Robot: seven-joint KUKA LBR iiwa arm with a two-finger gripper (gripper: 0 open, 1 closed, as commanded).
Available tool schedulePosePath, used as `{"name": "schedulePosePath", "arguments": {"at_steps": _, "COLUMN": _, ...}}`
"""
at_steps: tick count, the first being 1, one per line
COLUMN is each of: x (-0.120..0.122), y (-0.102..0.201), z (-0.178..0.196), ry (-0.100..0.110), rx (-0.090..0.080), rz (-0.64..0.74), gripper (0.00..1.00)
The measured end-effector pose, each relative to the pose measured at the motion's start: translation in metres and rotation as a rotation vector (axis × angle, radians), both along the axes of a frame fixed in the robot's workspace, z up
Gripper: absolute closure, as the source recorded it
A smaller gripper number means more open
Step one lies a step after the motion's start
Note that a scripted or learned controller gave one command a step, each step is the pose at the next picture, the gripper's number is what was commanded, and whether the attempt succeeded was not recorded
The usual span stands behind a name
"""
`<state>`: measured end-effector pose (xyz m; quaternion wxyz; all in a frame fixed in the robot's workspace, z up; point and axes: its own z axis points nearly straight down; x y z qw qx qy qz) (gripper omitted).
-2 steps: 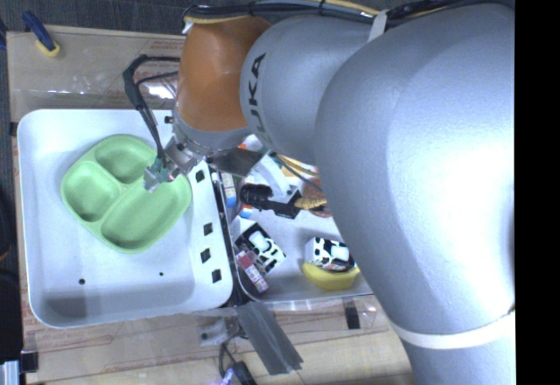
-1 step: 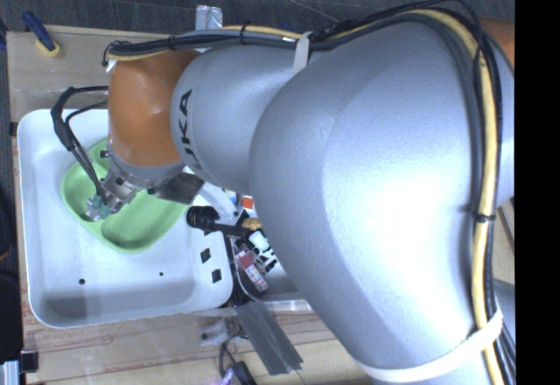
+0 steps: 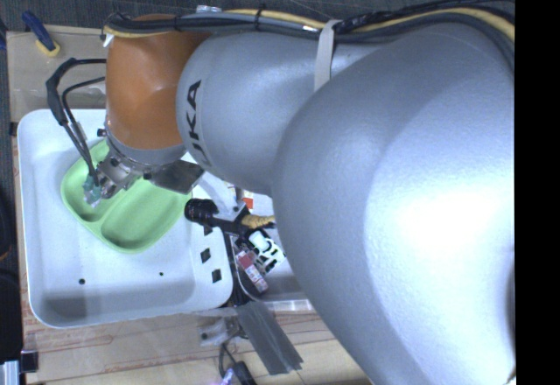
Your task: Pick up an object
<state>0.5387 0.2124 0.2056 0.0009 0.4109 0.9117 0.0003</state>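
A light green, two-lobed shallow dish (image 3: 131, 217) lies in the left white bin (image 3: 52, 287). My gripper (image 3: 94, 188) reaches down from the orange wrist band (image 3: 144, 86) and sits over the dish's left lobe, at or very near its surface. The grey arm (image 3: 367, 164) hides most of the right bin. At that bin's left edge I see a black-handled item (image 3: 203, 212) and a small white and black object (image 3: 262, 250) with a red piece beside it.
The divider between the two bins (image 3: 214, 274) runs just right of the green dish. A black cable loop (image 3: 61, 103) hangs off the wrist over the left bin's back corner. A blue and yellow tool (image 3: 39, 31) lies on the bench at far left.
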Motion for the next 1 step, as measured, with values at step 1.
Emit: {"name": "schedulePosePath", "arguments": {"at_steps": 1, "x": -0.0053, "y": -0.0295, "z": -0.0749, "ry": 0.009, "rx": -0.004, "rz": -0.423, "gripper": 1.0}}
